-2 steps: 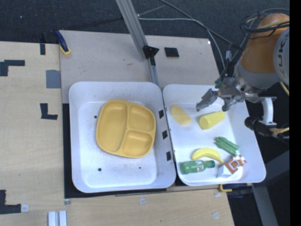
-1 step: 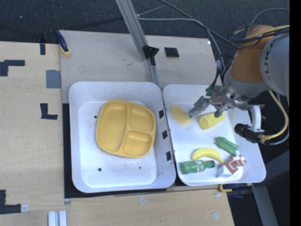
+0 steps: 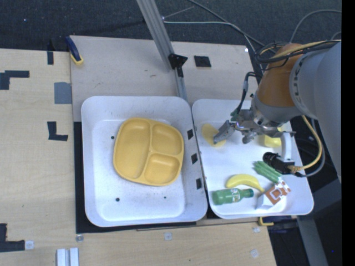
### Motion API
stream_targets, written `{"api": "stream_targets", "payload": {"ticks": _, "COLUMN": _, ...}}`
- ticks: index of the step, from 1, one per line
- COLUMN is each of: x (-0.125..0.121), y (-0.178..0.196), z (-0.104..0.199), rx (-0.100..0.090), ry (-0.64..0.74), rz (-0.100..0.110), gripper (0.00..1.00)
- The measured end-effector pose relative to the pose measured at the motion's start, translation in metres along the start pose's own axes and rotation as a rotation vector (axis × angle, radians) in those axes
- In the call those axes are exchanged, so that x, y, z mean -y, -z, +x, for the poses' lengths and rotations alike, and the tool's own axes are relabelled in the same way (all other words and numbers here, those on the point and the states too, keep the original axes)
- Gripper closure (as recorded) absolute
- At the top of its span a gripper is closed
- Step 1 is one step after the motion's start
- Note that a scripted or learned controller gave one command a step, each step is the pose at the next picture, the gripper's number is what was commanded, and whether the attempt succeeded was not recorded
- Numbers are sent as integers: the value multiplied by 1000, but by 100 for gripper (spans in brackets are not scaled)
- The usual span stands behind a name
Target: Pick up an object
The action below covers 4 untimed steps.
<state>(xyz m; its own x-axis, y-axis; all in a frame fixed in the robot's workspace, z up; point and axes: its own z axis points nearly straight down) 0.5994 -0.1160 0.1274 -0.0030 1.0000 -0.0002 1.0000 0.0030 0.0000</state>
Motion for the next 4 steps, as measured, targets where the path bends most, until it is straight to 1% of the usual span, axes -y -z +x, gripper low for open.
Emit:
{"api": "stream_targets", "payload": {"ticks": 1, "x": 0, "y": -43, "z": 0, "rx": 2, "ry": -1, "rz": 0, "gripper": 0}}
{"api": "stream_targets", "payload": {"ticks": 2, "x": -2, "y": -30, "z": 0, "rx": 3, "ry": -1, "rz": -5, "gripper": 100}}
{"api": "stream_targets", "payload": {"ticks": 3, "x": 1, "y": 12, "z": 1, "rx": 0, "ry": -2, "rz": -1, "gripper": 100}}
{"api": "stream_targets", "payload": {"ticks": 4, "x": -1, "y": 75, "z": 4, "rx": 0, "ry": -1, "rz": -2, "gripper": 100}}
